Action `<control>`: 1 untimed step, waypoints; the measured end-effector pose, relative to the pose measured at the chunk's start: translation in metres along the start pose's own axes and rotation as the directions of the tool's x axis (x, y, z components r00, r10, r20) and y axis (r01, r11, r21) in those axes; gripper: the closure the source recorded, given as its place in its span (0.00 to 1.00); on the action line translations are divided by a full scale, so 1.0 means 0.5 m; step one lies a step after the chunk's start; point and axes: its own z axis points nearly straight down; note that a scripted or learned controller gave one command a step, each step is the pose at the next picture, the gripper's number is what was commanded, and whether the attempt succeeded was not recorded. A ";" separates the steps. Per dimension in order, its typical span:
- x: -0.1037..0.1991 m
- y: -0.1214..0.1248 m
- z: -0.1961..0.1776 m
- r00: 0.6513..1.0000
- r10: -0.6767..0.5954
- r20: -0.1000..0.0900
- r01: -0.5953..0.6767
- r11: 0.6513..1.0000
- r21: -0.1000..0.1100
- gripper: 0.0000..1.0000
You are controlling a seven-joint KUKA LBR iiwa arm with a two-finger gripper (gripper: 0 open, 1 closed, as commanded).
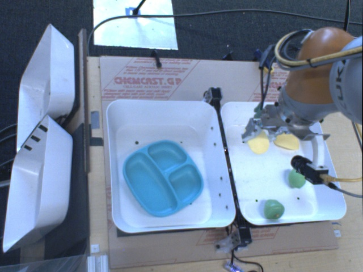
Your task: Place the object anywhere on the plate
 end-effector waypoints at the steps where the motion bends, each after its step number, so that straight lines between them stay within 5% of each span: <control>1: 0.178 0.033 -0.088 1.000 -0.003 -0.001 0.003 1.000 0.007 1.00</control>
